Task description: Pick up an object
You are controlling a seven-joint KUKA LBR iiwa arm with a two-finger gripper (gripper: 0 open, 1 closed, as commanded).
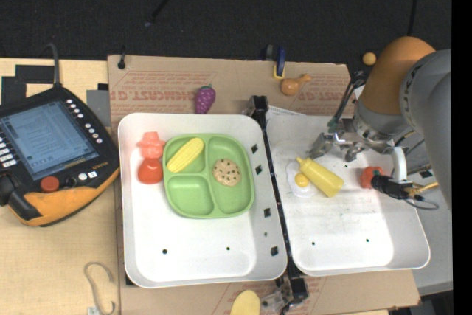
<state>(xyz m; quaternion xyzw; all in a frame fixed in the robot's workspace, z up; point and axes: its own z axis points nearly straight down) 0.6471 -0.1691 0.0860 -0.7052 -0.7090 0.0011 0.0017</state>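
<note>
Yellow round toy [245, 302] at bottom edge, outside bins. Gripper [341, 144] hovers upper right over right bin [369, 251]; finger state indiscernible. Mustard bottle [321, 176] lies lower-left, beside fried egg [300, 181]. Risk: descent misses bottle; slanted round body slips.

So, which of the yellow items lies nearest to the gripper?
The yellow mustard bottle in the right bin, lying beside the gripper; the corn sits in the green tray, left bin.
</note>
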